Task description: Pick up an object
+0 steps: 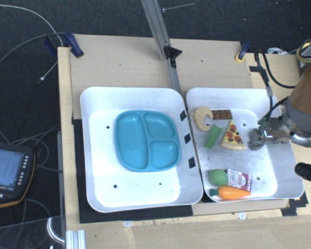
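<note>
Bench (119, 61): one, pale wood, bearing two shallow white bins side by side.

Left bin (93, 139): one item.
- One blue divided plate (146, 140), three compartments, lying flat near the bin's centre.

Right bin (264, 165): seven toy food items, counted.
- One bagel-like ring (200, 118), tan, at about 11 o'clock in the bin.
- One chocolate bar (221, 115), brown, just beside the ring at its 3 o'clock.
- One green pod-shaped piece (213, 136), tilted, below the ring, toward the bin's centre.
- One pizza slice (232, 137), yellow with red dots, just beside the green piece at its 3 o'clock.
- One round green fruit (217, 177), at about 7 o'clock in the bin.
- One small pink-and-white carton (239, 179), touching the green fruit at its 3 o'clock.
- One carrot (234, 193), orange, lying along the bin's 6 o'clock rim, just under the fruit and carton.

Arm: one, entering from 3 o'clock. Gripper (257, 139): one, low over the right bin at about 3 o'clock of its floor, just beside the pizza slice's right edge. Whether the tips touch the slice is hard to judge at this size, and whether the gripper is spread or pressed together cannot be told. Nothing is seen between them.

Off the bench at 9 o'clock: one handheld control pendant (8, 173), with cables.
</note>
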`<state>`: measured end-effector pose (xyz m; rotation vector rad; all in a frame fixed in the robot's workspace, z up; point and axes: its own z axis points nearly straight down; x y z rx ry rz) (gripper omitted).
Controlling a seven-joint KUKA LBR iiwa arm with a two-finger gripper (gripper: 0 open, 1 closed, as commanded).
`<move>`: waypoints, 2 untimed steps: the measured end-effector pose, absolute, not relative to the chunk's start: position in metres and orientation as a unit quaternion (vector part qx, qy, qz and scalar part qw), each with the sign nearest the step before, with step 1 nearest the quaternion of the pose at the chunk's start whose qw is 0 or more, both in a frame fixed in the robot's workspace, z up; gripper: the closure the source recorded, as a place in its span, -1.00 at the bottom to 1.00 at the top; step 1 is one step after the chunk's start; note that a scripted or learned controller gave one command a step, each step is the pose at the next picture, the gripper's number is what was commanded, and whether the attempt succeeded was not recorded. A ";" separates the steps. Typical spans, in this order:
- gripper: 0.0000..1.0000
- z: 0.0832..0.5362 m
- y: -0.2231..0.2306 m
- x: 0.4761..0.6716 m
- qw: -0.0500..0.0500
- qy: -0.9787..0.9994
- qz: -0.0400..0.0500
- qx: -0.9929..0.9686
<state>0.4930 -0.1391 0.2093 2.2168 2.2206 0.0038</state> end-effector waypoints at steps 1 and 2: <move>1.00 0.270 -0.132 0.493 0.002 0.708 0.001 0.706; 1.00 0.271 -0.083 0.507 0.001 0.709 0.001 0.705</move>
